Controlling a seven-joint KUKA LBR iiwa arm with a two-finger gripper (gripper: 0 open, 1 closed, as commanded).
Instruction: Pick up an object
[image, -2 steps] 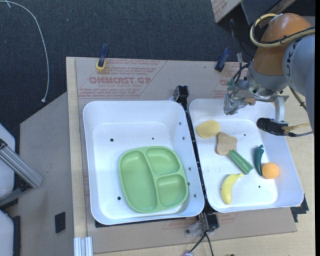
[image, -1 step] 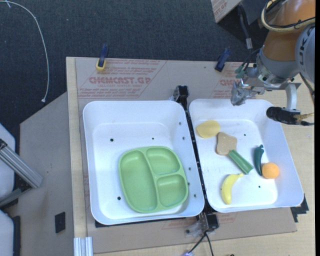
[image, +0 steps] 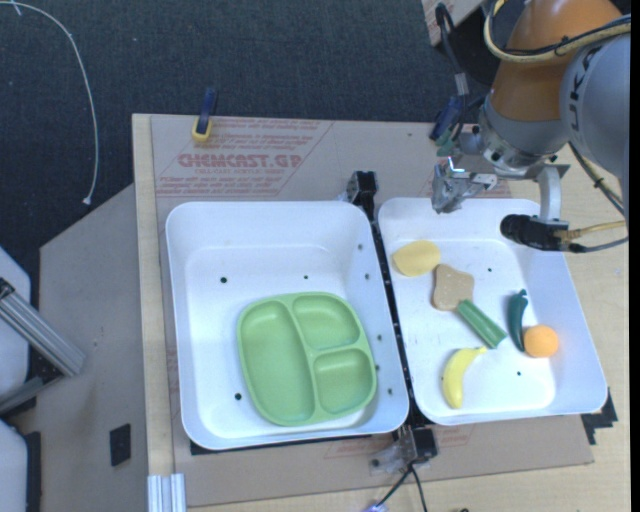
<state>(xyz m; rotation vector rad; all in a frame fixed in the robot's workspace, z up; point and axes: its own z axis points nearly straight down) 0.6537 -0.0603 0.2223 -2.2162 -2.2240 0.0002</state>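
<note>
A: Where is the gripper (image: 452, 196)?

B: Above the far edge of the right bin (image: 580, 395), apart from the items. Whether its fingers are spread or pressed together, I cannot tell.

A: And the objects?

B: In the right bin: a yellow lemon (image: 416, 257) near its far left corner, a tan bread slice (image: 452, 287) beside it, a green stick (image: 481, 323), a banana (image: 458, 374) toward the near edge, a green pepper (image: 516, 317) touching an orange (image: 541, 341).

A: The left bin (image: 190, 250)?

B: It holds a green divided plate (image: 306, 356).

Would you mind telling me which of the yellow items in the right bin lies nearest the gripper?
The pale yellow lemon, at the bin's far left corner, just below the gripper. The banana lies at the near edge, much farther away.
</note>
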